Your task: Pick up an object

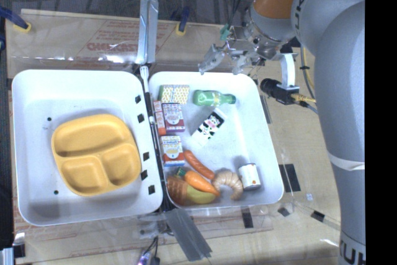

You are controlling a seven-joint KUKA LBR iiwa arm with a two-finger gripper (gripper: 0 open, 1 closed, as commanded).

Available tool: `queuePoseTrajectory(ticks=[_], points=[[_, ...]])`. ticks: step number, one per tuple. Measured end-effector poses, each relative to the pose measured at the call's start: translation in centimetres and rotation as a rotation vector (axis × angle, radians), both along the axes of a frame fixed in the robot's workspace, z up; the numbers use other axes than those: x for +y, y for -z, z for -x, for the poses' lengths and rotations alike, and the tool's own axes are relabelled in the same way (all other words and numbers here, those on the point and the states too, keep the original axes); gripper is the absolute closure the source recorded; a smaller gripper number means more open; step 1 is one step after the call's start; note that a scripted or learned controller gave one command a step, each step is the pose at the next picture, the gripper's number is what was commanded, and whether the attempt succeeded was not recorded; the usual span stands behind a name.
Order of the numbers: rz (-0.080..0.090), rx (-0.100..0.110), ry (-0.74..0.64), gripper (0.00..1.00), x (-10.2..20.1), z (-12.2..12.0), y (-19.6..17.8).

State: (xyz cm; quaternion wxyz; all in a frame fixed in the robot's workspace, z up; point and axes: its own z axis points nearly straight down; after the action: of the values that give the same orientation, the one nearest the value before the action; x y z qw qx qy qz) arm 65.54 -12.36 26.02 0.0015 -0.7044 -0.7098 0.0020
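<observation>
My gripper (222,64) hangs over the far rim of the right bin (268,133), open, with nothing between its fingers. Just below it lies a green bottle (213,97) on its side, next to a yellow patterned box (175,94). A black-and-white carton (212,124) rests near the bin's middle. Along the left wall lie two red packets (172,118) (172,147). At the near end sit two carrots (200,182), a croissant (228,180), a small white can (249,175) and a yellow-green fruit (197,197).
The left bin (31,96) holds a yellow divided plate (95,152). A metal divider bar (147,28) stands between the bins at the far side. Cables and a black connector (276,91) hang by the right bin's far right corner.
</observation>
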Motion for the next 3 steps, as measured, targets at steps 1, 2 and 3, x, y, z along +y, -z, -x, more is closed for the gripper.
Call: queuePoseTrajectory(ticks=[1, 2, 3], points=[[0.003, -0.02, -0.066, 0.0, -2.5, -0.7, 14.0], [0.006, -0.022, -0.069, 1.0, -2.6, -0.8, 12.8], [0.006, -0.022, -0.069, 0.0, -2.6, -0.8, 12.8]])
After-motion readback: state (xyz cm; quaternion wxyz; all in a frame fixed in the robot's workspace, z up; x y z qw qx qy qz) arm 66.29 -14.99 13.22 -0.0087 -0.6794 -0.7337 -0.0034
